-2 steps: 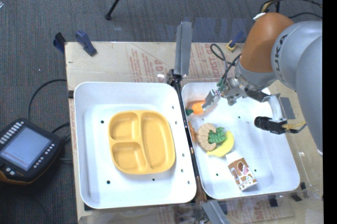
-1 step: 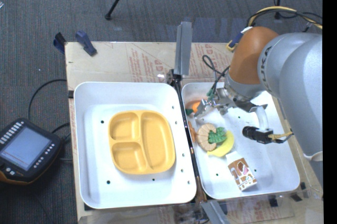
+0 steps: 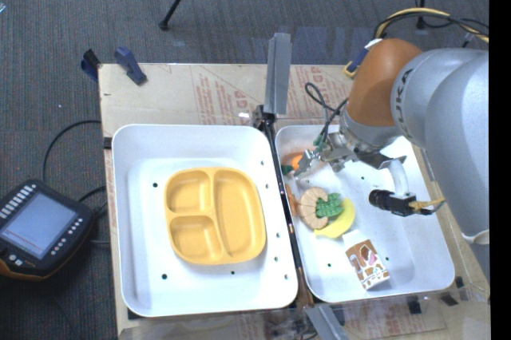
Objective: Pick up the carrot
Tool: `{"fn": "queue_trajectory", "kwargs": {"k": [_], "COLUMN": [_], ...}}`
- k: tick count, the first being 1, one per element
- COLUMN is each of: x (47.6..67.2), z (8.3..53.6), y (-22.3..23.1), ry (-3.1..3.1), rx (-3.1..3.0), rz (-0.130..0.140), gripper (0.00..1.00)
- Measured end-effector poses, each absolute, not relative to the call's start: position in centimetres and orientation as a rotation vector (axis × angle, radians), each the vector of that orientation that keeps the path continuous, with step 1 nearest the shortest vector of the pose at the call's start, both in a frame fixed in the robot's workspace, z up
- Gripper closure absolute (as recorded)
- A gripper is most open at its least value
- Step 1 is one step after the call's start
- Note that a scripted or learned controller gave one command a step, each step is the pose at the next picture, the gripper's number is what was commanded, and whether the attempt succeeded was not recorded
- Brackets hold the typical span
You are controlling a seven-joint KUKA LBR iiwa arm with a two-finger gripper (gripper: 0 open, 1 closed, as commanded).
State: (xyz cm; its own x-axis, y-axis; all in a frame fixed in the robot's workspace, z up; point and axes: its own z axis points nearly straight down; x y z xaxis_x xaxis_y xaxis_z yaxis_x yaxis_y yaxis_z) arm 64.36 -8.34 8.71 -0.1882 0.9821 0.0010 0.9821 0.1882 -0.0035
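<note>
Overhead, my pincer [image 3: 307, 163] hangs low in the right bin [image 3: 415, 270]; whether it is open or closed, I cannot tell. One carrot [image 3: 295, 160], a small orange piece, lies just beside it near the bin's left wall. Two white bins sit on the tabletop [image 3: 192, 91]; one yellow tray [image 3: 214, 215] lies in the left bin [image 3: 136, 171].
</note>
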Motion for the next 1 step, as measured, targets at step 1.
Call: {"fn": "queue_trajectory", "kwargs": {"k": [1], "x": [64.36], "z": [8.71], "y": [-8.34], "ry": [-2.419], "rx": [-2.000], "rz": [0.003], "gripper": [0.00]}}
